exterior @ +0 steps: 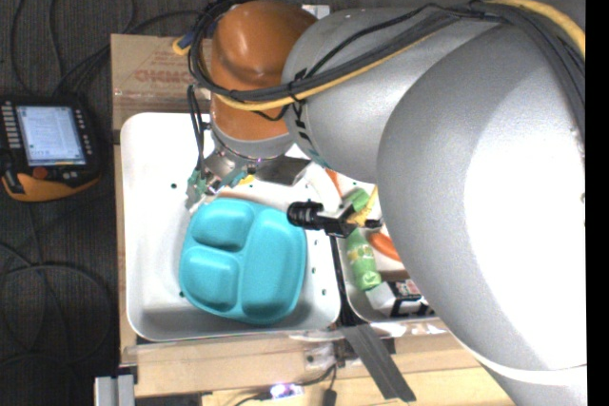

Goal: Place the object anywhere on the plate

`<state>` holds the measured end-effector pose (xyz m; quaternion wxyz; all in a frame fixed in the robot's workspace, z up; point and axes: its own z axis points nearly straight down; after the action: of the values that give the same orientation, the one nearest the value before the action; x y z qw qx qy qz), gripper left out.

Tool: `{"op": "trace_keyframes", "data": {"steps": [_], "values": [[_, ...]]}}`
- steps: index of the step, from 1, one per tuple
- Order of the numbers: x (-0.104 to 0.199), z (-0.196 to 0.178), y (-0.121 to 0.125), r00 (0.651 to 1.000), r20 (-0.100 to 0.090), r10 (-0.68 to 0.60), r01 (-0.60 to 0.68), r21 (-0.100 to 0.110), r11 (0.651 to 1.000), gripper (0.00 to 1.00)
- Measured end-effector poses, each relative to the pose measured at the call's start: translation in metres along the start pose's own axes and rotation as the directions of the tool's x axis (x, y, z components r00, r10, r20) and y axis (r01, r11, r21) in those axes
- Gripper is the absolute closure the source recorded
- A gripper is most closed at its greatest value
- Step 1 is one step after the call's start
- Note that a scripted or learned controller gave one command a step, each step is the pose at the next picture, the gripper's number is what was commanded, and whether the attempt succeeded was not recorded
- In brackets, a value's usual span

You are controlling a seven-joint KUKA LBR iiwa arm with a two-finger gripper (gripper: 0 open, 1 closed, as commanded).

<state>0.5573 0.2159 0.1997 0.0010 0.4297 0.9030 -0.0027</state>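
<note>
Gripper (205, 178) sits low over the left bin (152, 204), just above the teal plate's (245, 263) top edge, likely lining up a drop. Grip state and object unclear. Right bin (366, 304) holds clutter.

The arm (457, 138) is showing smooth grey casing with a soft sheen; its orange band (249, 48) is looking glossy, like moulded plastic; the turquoise plate (245, 263) is reading as smooth, matt plastic with 3 compartments; the left bin (152, 233) is appearing as smooth white plastic; the floor (86, 5) is looking like rough dark carpet; the cardboard (147, 71) is staying dull and papery.
</note>
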Motion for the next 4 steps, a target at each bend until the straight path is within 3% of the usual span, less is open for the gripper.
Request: {"op": "trace_keyframes", "data": {"steps": [1,2,3,4], "values": [[0.048,0.036,-0.057,0.995,-0.003,0.104,-0.104,0.002,0.995,1.0],[0.003,0.001,-0.085,0.989,-0.001,-0.146,0.146,-0.001,0.989,1.0],[0.056,0.039,-0.052,0.993,-0.007,-0.117,0.117,0.0,0.993,1.0],[0.051,0.026,-0.055,0.995,-0.006,0.098,-0.098,0.001,0.995,1.0]]}}
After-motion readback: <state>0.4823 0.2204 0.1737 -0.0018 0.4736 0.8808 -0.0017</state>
